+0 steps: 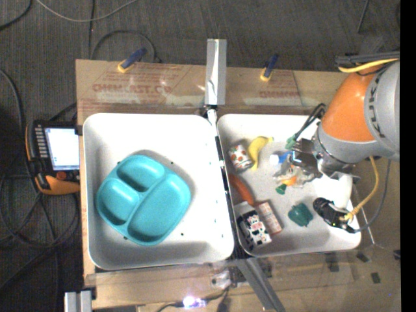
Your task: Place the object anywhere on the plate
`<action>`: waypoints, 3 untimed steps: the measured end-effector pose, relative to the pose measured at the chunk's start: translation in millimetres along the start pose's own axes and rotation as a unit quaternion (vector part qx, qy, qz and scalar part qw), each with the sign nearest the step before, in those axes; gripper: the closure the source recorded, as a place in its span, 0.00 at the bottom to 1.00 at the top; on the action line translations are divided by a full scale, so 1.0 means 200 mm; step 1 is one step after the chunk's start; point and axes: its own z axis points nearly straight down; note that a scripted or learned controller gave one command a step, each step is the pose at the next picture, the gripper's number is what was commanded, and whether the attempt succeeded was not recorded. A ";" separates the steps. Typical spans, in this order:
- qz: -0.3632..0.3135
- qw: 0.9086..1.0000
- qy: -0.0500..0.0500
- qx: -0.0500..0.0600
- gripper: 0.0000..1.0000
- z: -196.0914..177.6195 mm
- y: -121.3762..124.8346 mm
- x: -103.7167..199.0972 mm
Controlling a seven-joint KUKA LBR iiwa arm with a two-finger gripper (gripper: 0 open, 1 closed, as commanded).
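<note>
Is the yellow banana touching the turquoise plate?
Apart. The camera view shows the banana in the right bin and the plate in the left bin.

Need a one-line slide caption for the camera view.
Arm's pincer over the cluttered right bin; teal divided plate waits in the left bin.

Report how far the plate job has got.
Nothing looks placed: the teal plate in the left bin bears no object. In hand: the gripper is low in the right bin among the small toys, near the banana. Left: grasp an object, carry it over, set it down.
</note>
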 end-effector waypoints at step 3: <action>-0.035 0.999 -0.002 0.000 1.00 -0.01 -0.51 1.18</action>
